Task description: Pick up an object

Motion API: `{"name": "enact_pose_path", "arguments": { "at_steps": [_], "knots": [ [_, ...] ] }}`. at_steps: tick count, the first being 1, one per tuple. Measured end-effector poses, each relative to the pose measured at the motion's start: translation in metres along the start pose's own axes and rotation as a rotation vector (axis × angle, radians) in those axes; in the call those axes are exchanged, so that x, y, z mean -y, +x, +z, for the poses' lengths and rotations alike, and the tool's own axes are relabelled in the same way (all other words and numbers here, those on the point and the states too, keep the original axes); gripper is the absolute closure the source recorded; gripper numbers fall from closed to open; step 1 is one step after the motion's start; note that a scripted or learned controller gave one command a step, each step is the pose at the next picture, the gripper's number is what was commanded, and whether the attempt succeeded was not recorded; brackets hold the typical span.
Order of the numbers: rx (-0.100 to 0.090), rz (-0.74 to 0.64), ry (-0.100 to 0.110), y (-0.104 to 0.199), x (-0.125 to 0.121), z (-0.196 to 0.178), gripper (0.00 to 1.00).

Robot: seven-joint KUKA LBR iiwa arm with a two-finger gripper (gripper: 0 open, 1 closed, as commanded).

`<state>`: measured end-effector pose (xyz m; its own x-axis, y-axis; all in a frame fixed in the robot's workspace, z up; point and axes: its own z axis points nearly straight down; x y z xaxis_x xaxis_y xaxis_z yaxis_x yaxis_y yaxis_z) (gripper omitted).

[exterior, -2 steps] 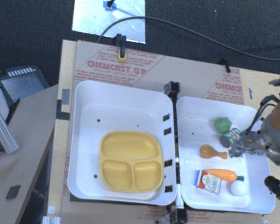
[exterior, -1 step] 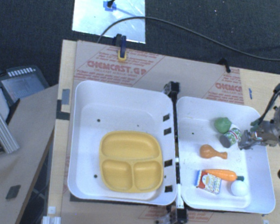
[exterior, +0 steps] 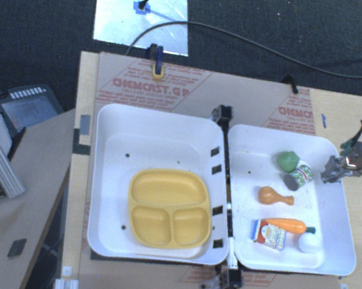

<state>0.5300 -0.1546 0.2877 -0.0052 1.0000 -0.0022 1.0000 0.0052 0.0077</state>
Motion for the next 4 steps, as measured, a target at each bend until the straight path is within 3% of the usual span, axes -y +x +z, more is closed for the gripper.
{"name": "enact_pose_path", "arguments": {
  "at_steps": [3, 4],
  "knots": [
    [-0.005, -0.006, 0.006, 0.186, 0.0, 0.025, 1.0],
    [-0.004, -0.004, 0.006, 0.229, -0.001, 0.03, 1.0]
  ]
}}
